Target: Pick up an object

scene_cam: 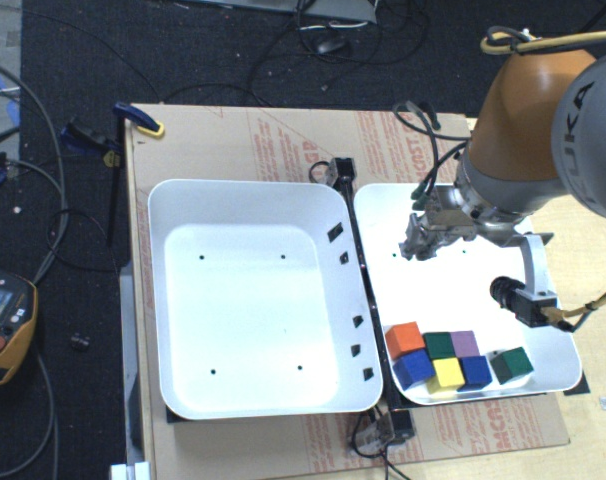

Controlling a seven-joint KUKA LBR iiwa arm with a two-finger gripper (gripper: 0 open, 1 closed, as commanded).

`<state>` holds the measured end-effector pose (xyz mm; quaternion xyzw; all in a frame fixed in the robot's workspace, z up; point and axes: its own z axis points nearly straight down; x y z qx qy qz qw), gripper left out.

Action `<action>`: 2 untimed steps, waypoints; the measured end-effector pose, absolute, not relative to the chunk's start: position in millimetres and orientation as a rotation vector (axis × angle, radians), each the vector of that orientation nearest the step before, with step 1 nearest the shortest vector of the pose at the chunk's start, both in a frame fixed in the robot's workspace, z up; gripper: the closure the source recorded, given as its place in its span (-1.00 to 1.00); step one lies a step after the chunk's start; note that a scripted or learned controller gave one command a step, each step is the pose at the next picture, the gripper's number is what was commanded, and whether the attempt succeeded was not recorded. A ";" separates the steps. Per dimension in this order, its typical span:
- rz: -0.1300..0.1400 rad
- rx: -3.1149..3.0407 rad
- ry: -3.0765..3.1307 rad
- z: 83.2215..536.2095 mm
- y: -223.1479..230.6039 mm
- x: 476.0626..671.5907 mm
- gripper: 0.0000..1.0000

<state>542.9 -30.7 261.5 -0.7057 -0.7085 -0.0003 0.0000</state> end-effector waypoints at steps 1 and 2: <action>0.000 -2.215 -2.226 257.9 26.9 562.9 1.00; 0.000 -2.216 -2.226 259.1 76.4 583.1 1.00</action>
